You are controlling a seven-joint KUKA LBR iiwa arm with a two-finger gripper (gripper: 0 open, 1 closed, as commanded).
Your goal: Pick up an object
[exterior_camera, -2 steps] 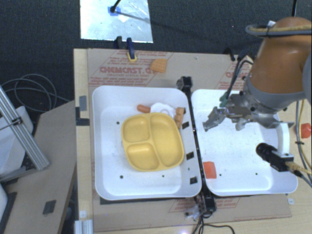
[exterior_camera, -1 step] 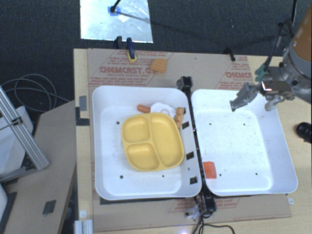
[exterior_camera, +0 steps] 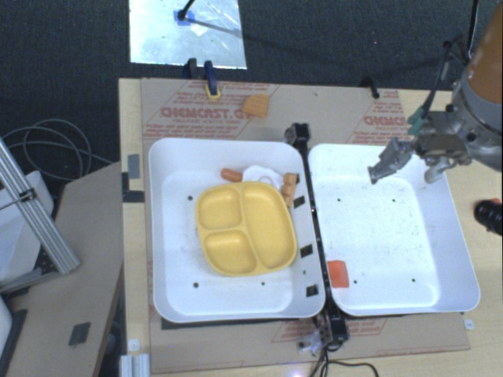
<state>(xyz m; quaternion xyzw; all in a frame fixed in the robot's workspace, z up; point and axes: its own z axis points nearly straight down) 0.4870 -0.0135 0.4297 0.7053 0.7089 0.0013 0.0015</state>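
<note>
Open and holding nothing, the pincer [exterior_camera: 409, 165] hangs over the right bin [exterior_camera: 440, 234]; an orange block [exterior_camera: 337, 272] lies well below-left of it.

A yellow divided plate [exterior_camera: 245, 230] lay in the white left bin [exterior_camera: 169, 210]; a small orange block [exterior_camera: 337, 273] sat in the speckled white right bin [exterior_camera: 440, 242].
</note>
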